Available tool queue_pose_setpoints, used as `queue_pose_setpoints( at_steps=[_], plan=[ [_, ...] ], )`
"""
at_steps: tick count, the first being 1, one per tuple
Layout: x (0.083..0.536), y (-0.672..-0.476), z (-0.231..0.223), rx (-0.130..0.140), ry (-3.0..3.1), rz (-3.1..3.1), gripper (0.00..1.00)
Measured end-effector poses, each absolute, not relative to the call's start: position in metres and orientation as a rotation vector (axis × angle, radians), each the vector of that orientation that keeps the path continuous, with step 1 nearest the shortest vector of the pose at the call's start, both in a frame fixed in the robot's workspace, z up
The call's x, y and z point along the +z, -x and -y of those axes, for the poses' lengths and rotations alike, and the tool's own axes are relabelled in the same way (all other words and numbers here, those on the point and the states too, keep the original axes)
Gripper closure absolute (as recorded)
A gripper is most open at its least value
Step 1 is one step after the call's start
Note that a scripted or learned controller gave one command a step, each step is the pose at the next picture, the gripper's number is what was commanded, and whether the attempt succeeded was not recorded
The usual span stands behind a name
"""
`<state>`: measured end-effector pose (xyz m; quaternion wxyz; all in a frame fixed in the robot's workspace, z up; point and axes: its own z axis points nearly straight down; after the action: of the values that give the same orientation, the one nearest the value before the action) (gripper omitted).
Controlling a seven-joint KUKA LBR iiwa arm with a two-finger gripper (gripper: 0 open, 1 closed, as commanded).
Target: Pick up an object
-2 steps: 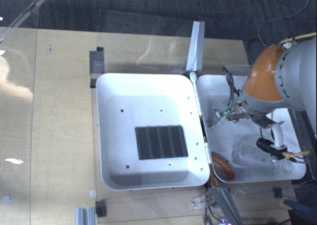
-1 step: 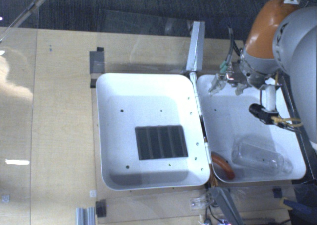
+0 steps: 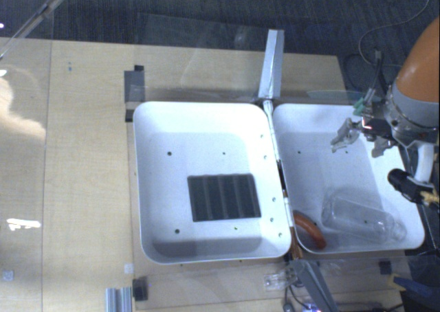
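Observation:
My gripper (image 3: 361,140) hangs over the back right part of the right bin (image 3: 302,132), under the arm's orange band (image 3: 421,63). Its fingers (image 3: 342,139) stand apart, open, with nothing between them. A clear plastic bottle (image 3: 361,220) lies on its side near the front of this bin, in front of the gripper and apart from it. An orange-red sausage-shaped object (image 3: 309,230) rests in the bin's front left corner. A dark grey ribbed rectangular block (image 3: 223,197) lies flat in the middle of the left bin (image 3: 158,166).
A metal post (image 3: 271,63) rises at the back between the two bins. A clear panel (image 3: 199,49) stands behind the left bin. Cables and fixtures (image 3: 302,286) sit at the front edge below the right bin. Wooden bench (image 3: 69,166) spreads to the left.

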<state>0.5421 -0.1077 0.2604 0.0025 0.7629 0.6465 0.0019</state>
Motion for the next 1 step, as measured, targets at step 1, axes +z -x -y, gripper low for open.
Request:
queue_pose_setpoints(
  at_steps=[1],
  plan=[
    [0.0992, -0.4903, 0.1066, 0.003, -2.437, -1.980, 0.00]
  ],
)
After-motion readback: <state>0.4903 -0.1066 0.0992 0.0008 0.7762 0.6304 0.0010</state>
